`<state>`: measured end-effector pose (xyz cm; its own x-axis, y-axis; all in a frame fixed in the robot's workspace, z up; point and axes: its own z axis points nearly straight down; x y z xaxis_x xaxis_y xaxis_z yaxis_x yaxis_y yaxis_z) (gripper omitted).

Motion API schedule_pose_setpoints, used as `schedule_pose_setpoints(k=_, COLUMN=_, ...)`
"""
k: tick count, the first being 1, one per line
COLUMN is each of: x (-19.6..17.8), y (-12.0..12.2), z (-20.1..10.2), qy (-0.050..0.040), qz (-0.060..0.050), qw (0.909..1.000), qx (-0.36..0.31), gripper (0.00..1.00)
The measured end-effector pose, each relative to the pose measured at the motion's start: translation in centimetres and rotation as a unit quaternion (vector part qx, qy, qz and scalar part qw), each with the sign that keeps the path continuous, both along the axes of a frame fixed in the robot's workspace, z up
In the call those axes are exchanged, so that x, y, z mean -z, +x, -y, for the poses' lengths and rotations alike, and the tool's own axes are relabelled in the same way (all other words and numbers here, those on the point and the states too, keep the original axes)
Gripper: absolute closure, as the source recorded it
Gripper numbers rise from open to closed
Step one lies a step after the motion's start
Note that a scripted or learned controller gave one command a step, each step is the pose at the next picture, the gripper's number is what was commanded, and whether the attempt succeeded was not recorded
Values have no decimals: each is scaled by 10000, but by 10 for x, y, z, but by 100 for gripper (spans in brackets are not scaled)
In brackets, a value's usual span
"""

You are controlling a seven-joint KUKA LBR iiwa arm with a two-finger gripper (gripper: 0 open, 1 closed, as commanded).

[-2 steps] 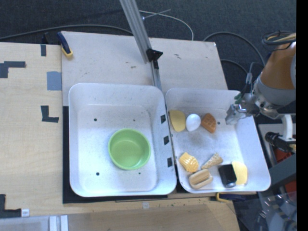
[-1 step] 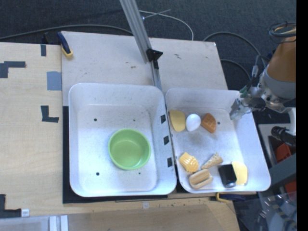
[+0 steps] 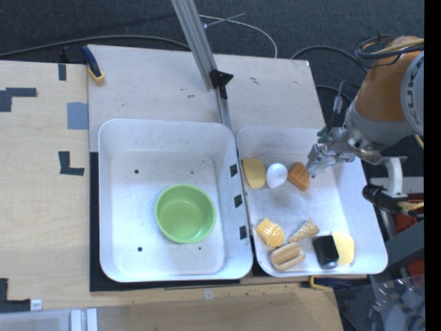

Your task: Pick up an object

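Nearest the camera, along the front of the right bin (image 3: 358,205), lie a hot-dog bun toy (image 3: 286,256), a black block (image 3: 325,251) and a yellow block (image 3: 344,247) touching it. Just behind them sit a ridged yellow piece (image 3: 270,232) and a pale wedge (image 3: 303,231). Farther back, three things stand in a row: a smooth yellow lump (image 3: 253,172), a white egg-shaped ball (image 3: 276,175) and an orange-brown chunk (image 3: 299,176). The hand (image 3: 315,163) hangs just beside that chunk, at its right; whether it is open or closed, I cannot tell. The left bin (image 3: 124,143) holds one round, glossy green bowl (image 3: 185,214). Both bins rest on the pale worktop (image 3: 151,81).
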<state>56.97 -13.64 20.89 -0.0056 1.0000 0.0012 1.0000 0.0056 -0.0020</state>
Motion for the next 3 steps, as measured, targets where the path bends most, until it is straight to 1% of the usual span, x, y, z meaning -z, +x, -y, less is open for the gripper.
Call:
schedule_pose_setpoints(k=1, x=-10, y=-2, z=-61, qy=7, qz=3, qw=10000, qx=-12, gripper=100)
schedule_pose_setpoints(k=2, x=-5, y=-6, z=-124, qy=5, qz=-4, qw=10000, qx=-9, gripper=100)
schedule_pose_setpoints(k=3, x=-18, y=-7, z=-175, qy=0, qz=6, qw=10000, qx=-9, gripper=100)
